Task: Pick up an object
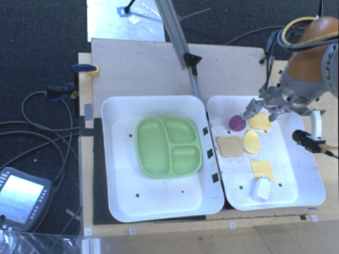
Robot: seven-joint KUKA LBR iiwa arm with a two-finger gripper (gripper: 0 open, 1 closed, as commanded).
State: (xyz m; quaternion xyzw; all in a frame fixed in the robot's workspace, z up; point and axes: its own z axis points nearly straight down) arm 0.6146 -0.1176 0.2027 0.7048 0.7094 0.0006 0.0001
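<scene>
**Purple piece under the pincer**

Purple, round and small, the toy piece (237, 123) lies in the right bin (304, 187). It looks light, likely rigid; gripping across its middle suits. The pincer (260, 110) hovers beside it, fingers apart.

A pale wooden desk (143, 67) stands on dark carpet (37, 30). Black cables (39, 120) loop over the carpet at left, near a grey handheld pendant (21, 194) with a lit screen. A slanted metal pole (172, 23) crosses the desk's far side. A blue-and-yellow clamp (85, 69) grips the desk's left edge.
</scene>
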